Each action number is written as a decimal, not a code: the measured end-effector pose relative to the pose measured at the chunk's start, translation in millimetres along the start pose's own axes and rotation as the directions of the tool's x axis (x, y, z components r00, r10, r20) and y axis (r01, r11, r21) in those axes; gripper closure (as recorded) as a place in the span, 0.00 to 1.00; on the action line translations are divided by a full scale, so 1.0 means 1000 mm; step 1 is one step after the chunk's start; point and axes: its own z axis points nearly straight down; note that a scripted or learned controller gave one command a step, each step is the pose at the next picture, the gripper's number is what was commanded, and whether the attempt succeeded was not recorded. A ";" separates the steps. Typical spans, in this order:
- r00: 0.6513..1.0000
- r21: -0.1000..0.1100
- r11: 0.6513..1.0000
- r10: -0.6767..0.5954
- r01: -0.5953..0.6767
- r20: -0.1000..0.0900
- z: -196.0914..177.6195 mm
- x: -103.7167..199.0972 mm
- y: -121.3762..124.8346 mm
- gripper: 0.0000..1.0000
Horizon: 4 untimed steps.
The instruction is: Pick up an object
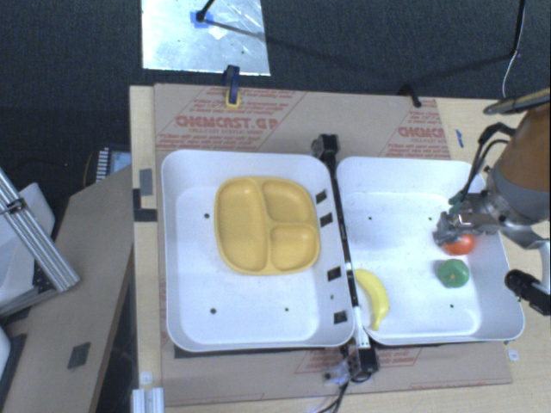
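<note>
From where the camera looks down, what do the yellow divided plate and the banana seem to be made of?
The yellow divided plate looks like moulded plastic: one even colour, rounded compartment walls, a soft matte sheen. The banana is probably a plastic toy, judging by its uniform bright yellow and smooth, spotless skin, though a real fruit can't be ruled out at this sharpness.

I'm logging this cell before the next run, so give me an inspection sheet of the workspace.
Surface: left bin and right bin side by side on brown board.
Job's things: red object, green object, banana in right bin.
Clutter: yellow divided plate in left bin.
Grippers: gripper directly over red object; grip unclear.
Cables: black cables between bins.
Surroundings: metal sheet on dark floor.
</note>
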 end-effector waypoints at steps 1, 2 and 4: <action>1.000 0.005 1.000 0.001 -0.001 -0.002 0.002 0.000 0.001 1.00; 1.000 0.006 1.000 -0.003 0.003 -0.003 0.004 0.043 0.005 1.00; 1.000 0.006 1.000 -0.005 0.005 -0.003 -0.001 0.154 0.009 1.00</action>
